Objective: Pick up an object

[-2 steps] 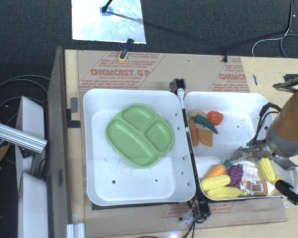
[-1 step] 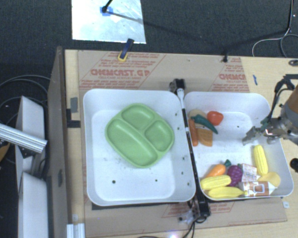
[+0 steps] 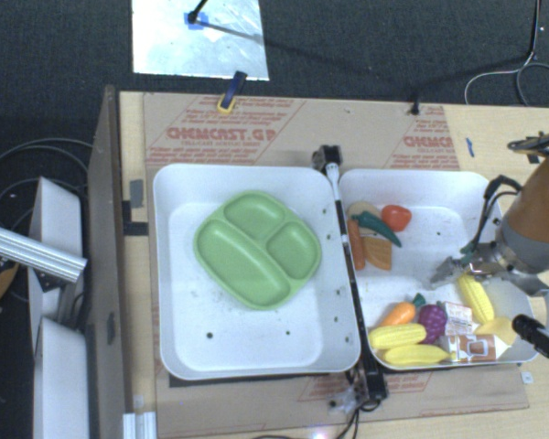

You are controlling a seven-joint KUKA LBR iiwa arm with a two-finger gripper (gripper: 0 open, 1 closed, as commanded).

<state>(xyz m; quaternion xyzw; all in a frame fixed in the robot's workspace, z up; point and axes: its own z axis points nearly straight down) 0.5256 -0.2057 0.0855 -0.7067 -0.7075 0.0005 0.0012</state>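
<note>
Toys crowded the right bin (image 3: 412,193): a tomato (image 3: 396,216) and carrot (image 3: 354,240) near its back-left corner, two bananas (image 3: 404,346) along the front edge, an orange piece (image 3: 400,314) and grapes (image 3: 432,318) just behind them, corn (image 3: 476,297) toward the right edge. The gripper (image 3: 450,271) hung low over the bin's middle, just left of the corn, its fingers slightly parted and holding nothing. A green plate (image 3: 257,248) lay in the left bin (image 3: 192,337).
</note>
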